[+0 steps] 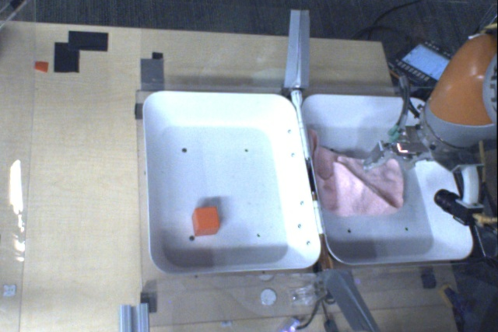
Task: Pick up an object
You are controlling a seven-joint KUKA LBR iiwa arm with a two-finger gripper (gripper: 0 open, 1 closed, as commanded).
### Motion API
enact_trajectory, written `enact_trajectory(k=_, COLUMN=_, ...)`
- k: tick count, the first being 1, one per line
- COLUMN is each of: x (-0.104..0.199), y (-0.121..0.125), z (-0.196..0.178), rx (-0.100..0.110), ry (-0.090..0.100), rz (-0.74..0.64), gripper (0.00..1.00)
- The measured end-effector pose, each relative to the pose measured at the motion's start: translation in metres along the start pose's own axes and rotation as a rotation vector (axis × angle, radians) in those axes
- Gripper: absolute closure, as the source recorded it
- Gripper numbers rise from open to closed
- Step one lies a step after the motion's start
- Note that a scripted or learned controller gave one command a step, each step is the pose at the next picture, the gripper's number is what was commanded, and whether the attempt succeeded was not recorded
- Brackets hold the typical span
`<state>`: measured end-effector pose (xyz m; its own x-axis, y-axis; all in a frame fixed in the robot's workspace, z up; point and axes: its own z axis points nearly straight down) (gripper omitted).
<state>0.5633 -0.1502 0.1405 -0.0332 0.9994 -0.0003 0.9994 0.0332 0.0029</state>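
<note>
Two bins: pink cloth (359, 184) crumpled in right bin (447, 245), orange block (206, 221) in left bin (233, 113). Gripper (391, 150) over cloth's upper edge, jaw state unclear. Step: approach. Next: descend, pinch fold, lift.

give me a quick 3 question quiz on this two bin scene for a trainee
1. True or false: the orange block lies in the same bin as the pink cloth.
2. Which bin is the gripper over? A) the left bin B) the right bin C) neither, it is over the bare bench
3. Fill in: the gripper sits at the cloth's upper ____ corner in the camera view.

Key
1. False. The block is in the left bin; the cloth is in the right bin.
2. B. It is above the right bin, at the cloth's edge.
3. right.
</note>
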Motion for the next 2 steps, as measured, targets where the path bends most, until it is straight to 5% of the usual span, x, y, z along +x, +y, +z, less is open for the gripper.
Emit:
enact_trajectory(k=1, x=0.05, y=0.009, z=0.048, rx=-0.017, ry=-0.003, rz=-0.018, gripper=0.0)
enact_trajectory(k=2, x=0.051, y=0.013, z=0.035, rx=-0.027, ry=-0.003, rz=-0.02, gripper=1.0)
